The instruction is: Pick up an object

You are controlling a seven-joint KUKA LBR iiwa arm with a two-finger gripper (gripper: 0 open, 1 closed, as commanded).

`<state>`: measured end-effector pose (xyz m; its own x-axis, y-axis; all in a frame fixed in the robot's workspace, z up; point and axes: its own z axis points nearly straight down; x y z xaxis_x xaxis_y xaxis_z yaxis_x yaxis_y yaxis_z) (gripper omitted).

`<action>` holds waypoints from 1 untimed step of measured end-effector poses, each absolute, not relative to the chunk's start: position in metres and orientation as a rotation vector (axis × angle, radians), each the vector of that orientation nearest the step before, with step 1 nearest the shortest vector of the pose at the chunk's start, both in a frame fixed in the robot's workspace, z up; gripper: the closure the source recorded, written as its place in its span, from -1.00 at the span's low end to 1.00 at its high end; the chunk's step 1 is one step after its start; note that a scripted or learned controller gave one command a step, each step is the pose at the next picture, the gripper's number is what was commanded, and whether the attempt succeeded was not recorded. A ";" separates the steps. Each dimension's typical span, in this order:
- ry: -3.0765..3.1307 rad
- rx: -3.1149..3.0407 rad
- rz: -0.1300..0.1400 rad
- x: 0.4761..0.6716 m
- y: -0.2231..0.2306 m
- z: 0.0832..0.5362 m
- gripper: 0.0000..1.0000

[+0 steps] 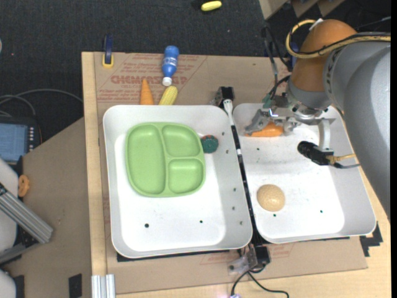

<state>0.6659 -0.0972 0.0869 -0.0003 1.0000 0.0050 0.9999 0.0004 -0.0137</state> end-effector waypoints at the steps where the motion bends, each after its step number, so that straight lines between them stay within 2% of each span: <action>1: -2.216 -2.217 0.005 0.666 -0.098 0.090 -1.00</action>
